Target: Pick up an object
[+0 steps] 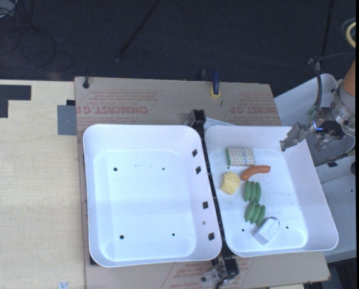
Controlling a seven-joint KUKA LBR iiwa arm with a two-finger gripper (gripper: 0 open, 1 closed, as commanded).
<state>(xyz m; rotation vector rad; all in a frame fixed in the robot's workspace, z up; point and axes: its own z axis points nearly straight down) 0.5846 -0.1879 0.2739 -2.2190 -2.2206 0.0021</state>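
The gripper (293, 138) is seen above the right bin's (312, 221) far right corner; whether it is released or clenched cannot be told. Nothing is grasped.

Red block lettering is printed on the brown cardboard sheet (167, 101) under the 2 bins. It runs along the sheet's far edge, upside down from this camera, and cannot be read with confidence. A further fragment of red print shows at the sheet's near edge, also illegible.
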